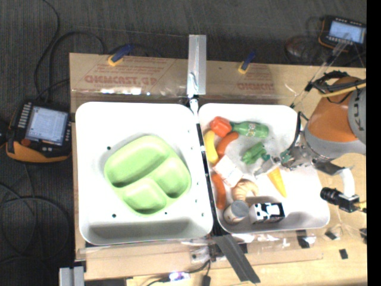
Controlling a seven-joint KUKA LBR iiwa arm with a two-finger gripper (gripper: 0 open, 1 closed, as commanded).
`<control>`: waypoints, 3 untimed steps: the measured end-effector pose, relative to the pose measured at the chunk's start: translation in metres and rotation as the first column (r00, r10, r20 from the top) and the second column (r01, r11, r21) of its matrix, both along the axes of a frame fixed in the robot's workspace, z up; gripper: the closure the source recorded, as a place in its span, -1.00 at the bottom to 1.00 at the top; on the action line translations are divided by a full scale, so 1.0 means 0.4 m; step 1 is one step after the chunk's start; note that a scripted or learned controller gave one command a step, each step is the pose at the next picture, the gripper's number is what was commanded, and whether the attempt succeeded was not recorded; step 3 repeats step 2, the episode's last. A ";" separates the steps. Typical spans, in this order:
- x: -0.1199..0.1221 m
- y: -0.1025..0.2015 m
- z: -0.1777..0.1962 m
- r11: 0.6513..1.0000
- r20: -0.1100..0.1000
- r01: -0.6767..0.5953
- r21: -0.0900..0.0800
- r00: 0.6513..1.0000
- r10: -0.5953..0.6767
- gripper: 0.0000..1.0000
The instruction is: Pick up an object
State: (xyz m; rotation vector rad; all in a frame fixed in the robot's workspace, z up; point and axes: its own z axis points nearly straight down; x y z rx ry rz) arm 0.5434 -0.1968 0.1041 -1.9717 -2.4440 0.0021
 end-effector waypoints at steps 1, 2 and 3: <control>0.001 0.005 0.020 1.000 0.000 0.000 0.004 1.000 0.000 1.00; 0.007 0.081 0.244 0.982 0.003 -0.191 0.001 0.982 0.191 1.00; 0.007 0.081 0.244 0.982 0.003 -0.191 0.001 0.982 0.191 1.00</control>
